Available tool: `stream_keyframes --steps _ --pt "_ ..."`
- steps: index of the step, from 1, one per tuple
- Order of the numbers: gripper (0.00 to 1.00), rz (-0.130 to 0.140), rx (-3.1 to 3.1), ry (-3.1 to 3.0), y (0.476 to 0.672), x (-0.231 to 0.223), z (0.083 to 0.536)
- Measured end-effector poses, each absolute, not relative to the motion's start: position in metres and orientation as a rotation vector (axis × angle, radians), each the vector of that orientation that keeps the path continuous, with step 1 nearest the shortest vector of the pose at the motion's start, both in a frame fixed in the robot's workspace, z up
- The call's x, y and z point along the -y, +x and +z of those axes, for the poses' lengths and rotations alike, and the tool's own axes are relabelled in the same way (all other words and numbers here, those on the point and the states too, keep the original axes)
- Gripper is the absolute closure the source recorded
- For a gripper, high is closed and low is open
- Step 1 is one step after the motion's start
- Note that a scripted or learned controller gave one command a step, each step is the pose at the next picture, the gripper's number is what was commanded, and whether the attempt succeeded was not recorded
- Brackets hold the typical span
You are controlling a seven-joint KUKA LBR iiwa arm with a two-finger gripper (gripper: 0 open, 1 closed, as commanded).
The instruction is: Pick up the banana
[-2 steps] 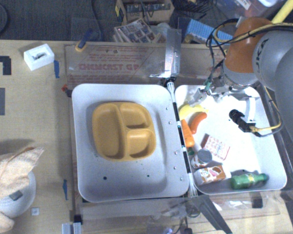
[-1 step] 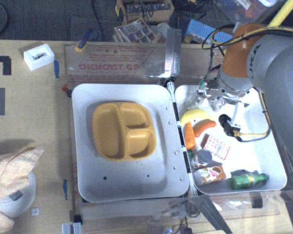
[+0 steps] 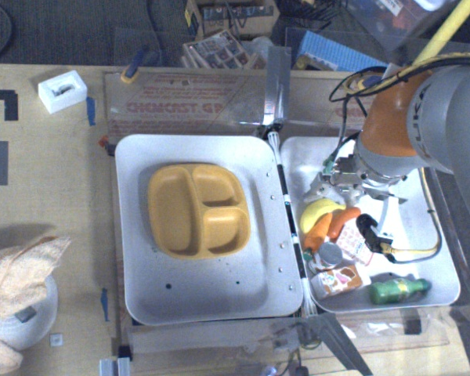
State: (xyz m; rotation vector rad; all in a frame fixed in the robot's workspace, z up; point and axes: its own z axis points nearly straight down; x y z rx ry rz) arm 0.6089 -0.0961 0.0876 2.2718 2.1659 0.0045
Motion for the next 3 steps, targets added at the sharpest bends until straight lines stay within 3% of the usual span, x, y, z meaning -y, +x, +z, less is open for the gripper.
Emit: stream_keyframes --steps 1,2,3 --pt "1.00 0.012 -2.156 2.274 0.611 0.098 0.100" --pt "0.00 0.012 -2.156 2.273 0.611 0.098 0.100" --pt "0.00 0.009 -2.022 2.398 0.564 0.098 0.088"
